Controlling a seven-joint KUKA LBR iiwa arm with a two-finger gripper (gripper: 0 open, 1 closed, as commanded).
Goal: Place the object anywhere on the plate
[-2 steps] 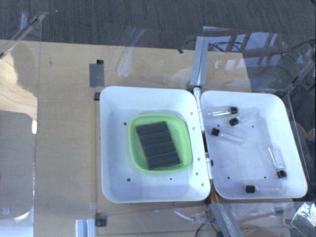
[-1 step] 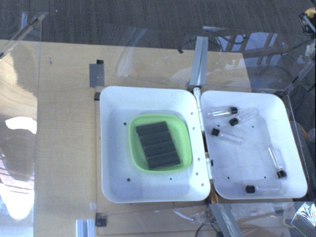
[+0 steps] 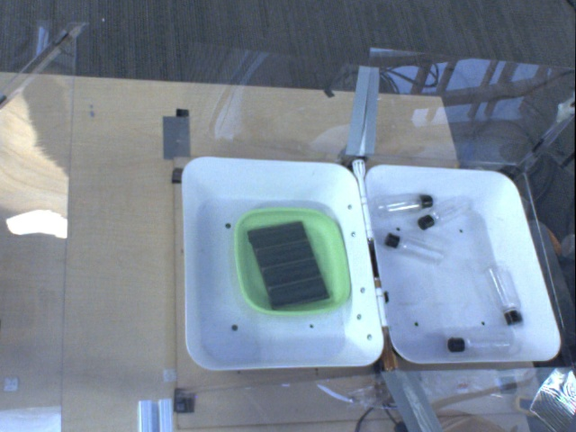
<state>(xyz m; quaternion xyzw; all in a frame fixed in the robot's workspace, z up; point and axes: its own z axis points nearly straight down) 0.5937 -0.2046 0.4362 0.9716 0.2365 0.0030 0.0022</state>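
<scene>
**Lab test bench, not a home**

The setting looked like a robotics lab — a pale wood bench (image 3: pixel 108 241) carried two shallow white bins (image 3: pixel 202 268) bolted side by side, clear vials with black caps (image 3: pixel 405 204) lay scattered in the right one, metal framing (image 3: pixel 364 115) and cables stood behind, grey carpet beyond.

**Items partly seen or indistinct**

- Worktop (image 3: pixel 99 241): cut off at the left and bottom edges; pale glare blurs its left part.
- Plate (image 3: pixel 337 259): middle hidden under a dark ridged block (image 3: pixel 287 265), material not discernible.
- Clear tubes (image 3: pixel 498 286), right bin (image 3: pixel 531 241): bodies faint against the white; contents unreadable.
- Crinkled silver item (image 3: pixel 553 399): cut off at the bottom-right corner, unidentifiable.
</scene>
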